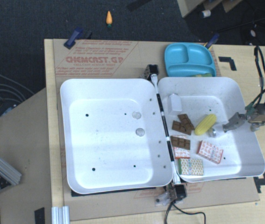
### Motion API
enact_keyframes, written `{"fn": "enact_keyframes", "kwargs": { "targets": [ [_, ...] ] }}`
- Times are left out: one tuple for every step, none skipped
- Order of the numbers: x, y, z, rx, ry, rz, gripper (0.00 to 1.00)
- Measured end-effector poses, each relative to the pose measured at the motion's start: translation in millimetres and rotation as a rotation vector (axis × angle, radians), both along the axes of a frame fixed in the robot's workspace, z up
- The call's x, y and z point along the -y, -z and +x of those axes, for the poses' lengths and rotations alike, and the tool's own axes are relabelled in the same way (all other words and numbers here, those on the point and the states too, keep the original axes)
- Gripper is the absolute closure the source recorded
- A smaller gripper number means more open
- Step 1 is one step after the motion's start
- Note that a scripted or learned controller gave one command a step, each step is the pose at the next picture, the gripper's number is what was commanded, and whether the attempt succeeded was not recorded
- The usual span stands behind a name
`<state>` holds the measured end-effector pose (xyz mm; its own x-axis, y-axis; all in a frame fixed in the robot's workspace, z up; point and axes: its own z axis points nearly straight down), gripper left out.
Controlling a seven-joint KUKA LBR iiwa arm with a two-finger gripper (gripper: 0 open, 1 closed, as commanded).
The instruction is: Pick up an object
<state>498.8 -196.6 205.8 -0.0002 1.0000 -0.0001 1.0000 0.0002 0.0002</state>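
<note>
White plastic bins sit side by side on the surface; the right bin [244, 164] holds your candidates. The claw [230, 123] hovers at that bin's right side, near the corn cob [205, 123], grasping nothing. You are at the approach step. Next, centre over the cob and descend.

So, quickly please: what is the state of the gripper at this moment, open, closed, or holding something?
Gripper: cannot be told whether open or closed; it is over the right shallow white bin, beside the yellow corn cob, with nothing visibly held.
</note>
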Motion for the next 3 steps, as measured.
{"fn": "enact_keyframes", "kwargs": {
  "targets": [
    [-68,112,1,0.002,0.001,-0.002,0.00],
    [-90,120,75,0.004,0.000,0.000,0.00],
    [-90,109,75,0.005,-0.001,-0.001,1.00]
  ]
}}
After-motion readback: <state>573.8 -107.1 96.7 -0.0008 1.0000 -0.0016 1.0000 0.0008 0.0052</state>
